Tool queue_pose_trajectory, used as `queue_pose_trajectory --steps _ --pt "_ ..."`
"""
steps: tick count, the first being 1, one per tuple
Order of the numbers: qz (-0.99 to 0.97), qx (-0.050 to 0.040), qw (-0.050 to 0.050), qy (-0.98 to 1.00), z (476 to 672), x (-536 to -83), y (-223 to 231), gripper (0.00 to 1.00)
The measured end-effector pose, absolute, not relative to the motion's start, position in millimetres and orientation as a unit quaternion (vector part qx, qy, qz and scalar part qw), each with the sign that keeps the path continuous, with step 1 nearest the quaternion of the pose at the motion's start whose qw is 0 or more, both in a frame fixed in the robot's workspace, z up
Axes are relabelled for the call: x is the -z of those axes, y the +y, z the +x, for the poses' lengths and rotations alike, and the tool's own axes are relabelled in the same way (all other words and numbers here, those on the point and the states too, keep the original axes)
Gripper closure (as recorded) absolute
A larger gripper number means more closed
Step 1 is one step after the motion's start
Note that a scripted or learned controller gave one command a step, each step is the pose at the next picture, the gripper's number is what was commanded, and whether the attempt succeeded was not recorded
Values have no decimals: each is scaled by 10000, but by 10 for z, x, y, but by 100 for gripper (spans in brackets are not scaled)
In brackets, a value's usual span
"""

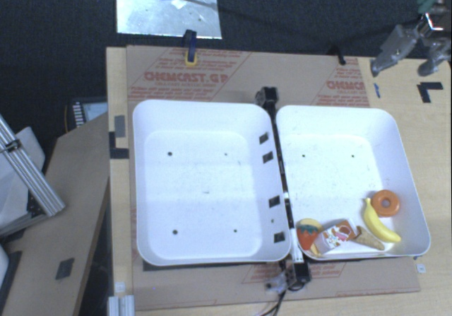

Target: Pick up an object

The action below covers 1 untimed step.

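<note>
Dark carpet surrounds the desk (395, 88), which carries cardboard under two white bins side by side; left bin (141, 166) has a bare floor, wide open room across it; right bin (395, 138) is bare over its far half and middle; objects crowd its near edge: orange ring (385, 202) by the right wall, banana (378, 223) just beside it, a tan wedge (369, 239) touching the banana, a red-white packet (335, 235), an orange-red fruit toy (308, 232) in the near-left corner against the divider wall; gripper (406, 42) sits at top right, beyond the right bin's far rim, well apart from the objects; fingers too blurred, cannot tell their spread; nothing seen between them.
</note>
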<state>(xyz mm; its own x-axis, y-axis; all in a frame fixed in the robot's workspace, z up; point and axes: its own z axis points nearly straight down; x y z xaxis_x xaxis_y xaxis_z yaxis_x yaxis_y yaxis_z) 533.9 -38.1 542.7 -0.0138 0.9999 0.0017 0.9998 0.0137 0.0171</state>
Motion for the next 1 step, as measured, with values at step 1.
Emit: queue_pose_trajectory --steps 1 --pt "7050 -15 10 7092 4848 -5357 -255 0"
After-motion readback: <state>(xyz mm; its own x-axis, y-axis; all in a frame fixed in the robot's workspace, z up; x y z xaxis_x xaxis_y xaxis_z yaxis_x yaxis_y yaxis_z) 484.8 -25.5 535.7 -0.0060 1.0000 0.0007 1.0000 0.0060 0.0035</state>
